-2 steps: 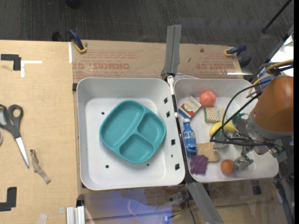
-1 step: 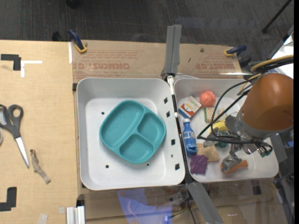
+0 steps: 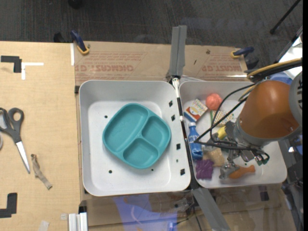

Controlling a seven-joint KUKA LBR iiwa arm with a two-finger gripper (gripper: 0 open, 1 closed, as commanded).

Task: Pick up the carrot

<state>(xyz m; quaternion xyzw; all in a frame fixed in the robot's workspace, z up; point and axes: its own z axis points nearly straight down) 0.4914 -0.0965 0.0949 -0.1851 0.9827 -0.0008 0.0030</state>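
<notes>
1. The carrot lies near the front edge of the right bin, small and orange.
2. The gripper sits just left of it, touching or nearly so; whether it is parted or closed I cannot tell.
3. The arm's orange band looms above, cables trailing.
4. Close by are a purple piece, a blue bottle and a pinkish-red ball.
5. The left bin holds a teal divided plate.
6. Scissors rest far left on the bench.
</notes>
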